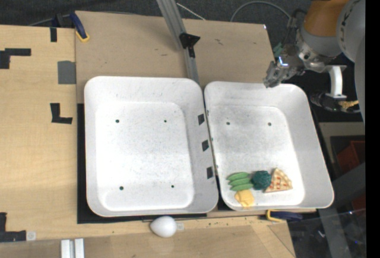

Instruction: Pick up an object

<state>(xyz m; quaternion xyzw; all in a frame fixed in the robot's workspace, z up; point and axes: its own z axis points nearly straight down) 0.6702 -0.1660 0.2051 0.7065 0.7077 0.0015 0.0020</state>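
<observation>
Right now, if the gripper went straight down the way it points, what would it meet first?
Probably the far rim or bare floor of the right bin: the gripper hangs over its far right corner. The toy food lies at the near edge, well off that line. Depth is uncertain from this view.

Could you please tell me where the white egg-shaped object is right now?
The white egg-shaped object lies outside both bins, on the bench at the bottom of the camera view, just below the near edge of the left shallow white bin.
</observation>
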